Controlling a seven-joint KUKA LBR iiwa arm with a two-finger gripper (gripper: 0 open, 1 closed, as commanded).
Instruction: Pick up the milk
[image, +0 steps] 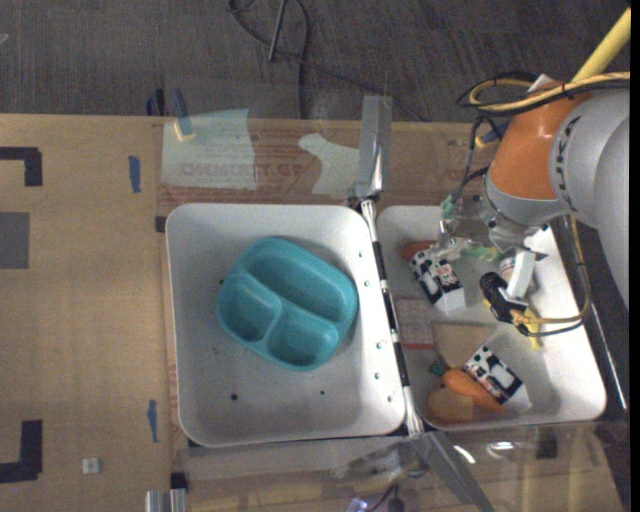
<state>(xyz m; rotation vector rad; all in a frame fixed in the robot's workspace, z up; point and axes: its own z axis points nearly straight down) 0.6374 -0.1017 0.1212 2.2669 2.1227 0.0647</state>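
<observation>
Over the right bin on the desk, arm stretched in from the right and hand poised at the bin's back left part, just above and beside a milk with cow patches. Cannot tell the hand's state, released or clenched: too hidden under the wrist. Cannot tell either whether touching the milk or merely hanging close over its top edge. Lying tilted near the divider, that milk, with a red scrap just behind it. Well apart, toward the front of the same bin, a second milk resting against a carrot and an orange lump. In the left bin, a teal plate, of no concern here. Judging the risks: closing off-centre on the slanted carton and squeezing it out sideways toward the divider wall; catching only a corner and dropping it on the lift; pressing down too far and pinning the carton flat against the floor instead of gripping it; snagging the red scrap along with it. Likely causes: the carton's tilt, its probably slick faces, and the tight gap to the bin wall. No sign yet of the milk raised off the bin.
</observation>
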